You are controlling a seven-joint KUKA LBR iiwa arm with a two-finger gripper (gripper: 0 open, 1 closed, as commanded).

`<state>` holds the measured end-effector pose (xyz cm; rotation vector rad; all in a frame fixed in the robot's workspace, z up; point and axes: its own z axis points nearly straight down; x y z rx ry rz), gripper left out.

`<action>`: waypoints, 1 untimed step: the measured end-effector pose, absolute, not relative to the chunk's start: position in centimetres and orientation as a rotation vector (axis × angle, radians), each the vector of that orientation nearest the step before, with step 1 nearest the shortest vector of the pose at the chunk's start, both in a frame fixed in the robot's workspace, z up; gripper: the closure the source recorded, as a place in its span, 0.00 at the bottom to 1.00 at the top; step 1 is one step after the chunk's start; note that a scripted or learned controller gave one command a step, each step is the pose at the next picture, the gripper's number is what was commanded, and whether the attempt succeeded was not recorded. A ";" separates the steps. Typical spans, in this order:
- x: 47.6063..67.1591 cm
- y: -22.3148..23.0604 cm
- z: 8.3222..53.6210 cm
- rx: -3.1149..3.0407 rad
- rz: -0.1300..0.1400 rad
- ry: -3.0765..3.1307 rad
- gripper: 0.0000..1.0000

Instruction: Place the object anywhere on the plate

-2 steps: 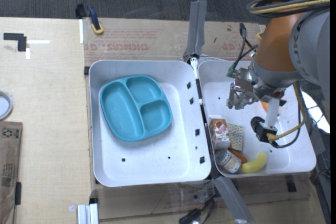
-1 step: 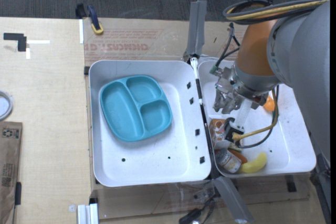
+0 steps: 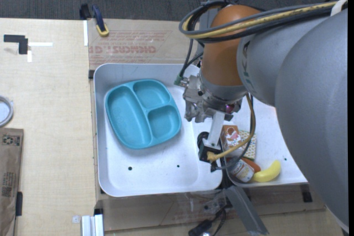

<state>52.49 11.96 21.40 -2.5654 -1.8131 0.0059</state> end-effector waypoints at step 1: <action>53.9 15.4 20.8 -2.400 0.008 -2.028 1.00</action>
